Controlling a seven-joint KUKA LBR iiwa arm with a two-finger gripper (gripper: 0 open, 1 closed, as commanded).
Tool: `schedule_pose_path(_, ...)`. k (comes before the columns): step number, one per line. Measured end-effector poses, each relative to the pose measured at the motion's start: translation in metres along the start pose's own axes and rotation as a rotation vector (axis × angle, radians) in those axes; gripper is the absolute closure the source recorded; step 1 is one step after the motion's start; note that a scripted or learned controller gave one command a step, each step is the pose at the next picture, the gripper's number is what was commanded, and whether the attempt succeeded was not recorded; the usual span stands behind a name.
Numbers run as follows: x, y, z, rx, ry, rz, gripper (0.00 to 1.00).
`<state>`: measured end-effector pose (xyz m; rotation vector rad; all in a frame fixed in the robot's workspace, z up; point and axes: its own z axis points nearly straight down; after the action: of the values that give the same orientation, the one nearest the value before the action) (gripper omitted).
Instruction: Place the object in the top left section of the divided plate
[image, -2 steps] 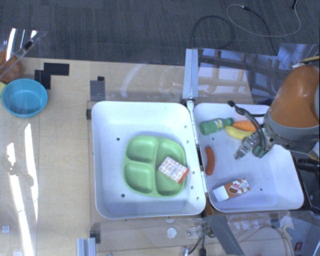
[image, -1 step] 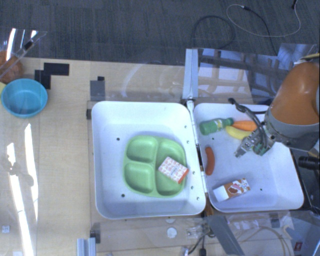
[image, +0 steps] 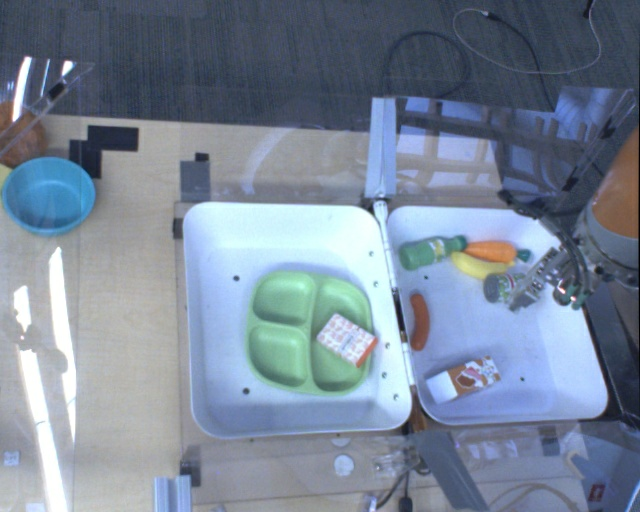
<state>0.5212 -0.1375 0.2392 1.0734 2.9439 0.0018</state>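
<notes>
Grey-green item (image: 497, 288) is what I take to be the object, since it sits right at the tip of the end effector (image: 520, 291) in the right bin (image: 560, 400). It lies near the bin's upper half, just below the yellow banana (image: 476, 266) and the carrot (image: 492, 251), with a green bottle (image: 432, 250) a little further left. It is small and blurred from up here, so I cannot name it with any confidence. I also cannot tell how far open the end effector is, or whether it has hold of the item or merely touches it.

My guess is that it is a light toy piece, probably hard plastic, rounded and fairly smooth. That would make it stiff enough to squeeze without harm but liable to roll or squirt sideways under a poor pinch. I would want to take it across its narrow middle, coming straight down, keeping clear of the banana so that neighbour is not dragged along.

The divided plate (image: 268, 312) lies in the left bin (image: 215, 400), well apart from the item, with the wall between the bins to be crossed. Its top left section (image: 283, 298) looks bare. A small patterned carton (image: 347, 340) rests on the plate's lower right part, overlapping the ridge there. A light item dropped from height could bounce out of so shallow a section, so I would release it low
</notes>
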Motion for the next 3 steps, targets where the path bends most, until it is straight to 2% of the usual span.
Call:
schedule_pose_path(1, -0.003, -0.048, -0.168, -0.002, -0.008, -0.117, 1.0)
schedule_pose_path(2, -0.023, -0.072, -0.197, 0.0, -0.011, -0.389, 1.0)
schedule_pose_path(3, -0.053, -0.045, -0.196, -0.001, -0.004, -0.735, 1.0)
